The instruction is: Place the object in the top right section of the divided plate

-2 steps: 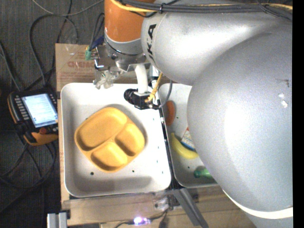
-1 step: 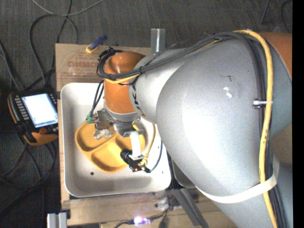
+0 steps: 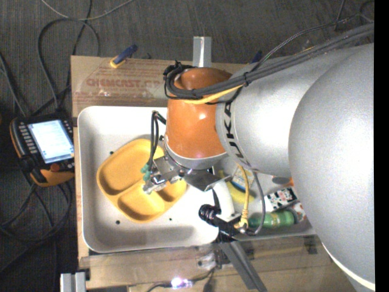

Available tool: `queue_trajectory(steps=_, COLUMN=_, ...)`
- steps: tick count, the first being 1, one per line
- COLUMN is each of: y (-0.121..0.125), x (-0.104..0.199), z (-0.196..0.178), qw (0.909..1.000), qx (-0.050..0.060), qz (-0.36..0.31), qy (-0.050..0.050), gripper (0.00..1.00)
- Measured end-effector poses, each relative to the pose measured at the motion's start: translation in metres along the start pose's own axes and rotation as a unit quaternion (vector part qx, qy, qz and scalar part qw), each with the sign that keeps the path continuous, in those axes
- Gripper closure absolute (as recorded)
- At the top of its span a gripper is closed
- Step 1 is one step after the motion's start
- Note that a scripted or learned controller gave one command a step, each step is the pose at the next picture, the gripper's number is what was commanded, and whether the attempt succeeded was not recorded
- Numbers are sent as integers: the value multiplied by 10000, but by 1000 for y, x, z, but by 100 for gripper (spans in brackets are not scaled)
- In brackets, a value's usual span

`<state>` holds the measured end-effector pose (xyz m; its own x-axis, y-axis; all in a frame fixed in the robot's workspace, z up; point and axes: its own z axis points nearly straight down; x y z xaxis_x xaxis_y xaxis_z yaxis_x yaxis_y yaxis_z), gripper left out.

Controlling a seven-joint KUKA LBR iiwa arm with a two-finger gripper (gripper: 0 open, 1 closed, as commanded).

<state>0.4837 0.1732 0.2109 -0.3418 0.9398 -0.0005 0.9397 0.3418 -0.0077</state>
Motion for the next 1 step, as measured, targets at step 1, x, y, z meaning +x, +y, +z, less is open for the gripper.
queue_trajectory(steps=1, y=-11, x=-45, z=100, qw=9999, qx=-112, qz=-129, qy=-13, gripper=100)
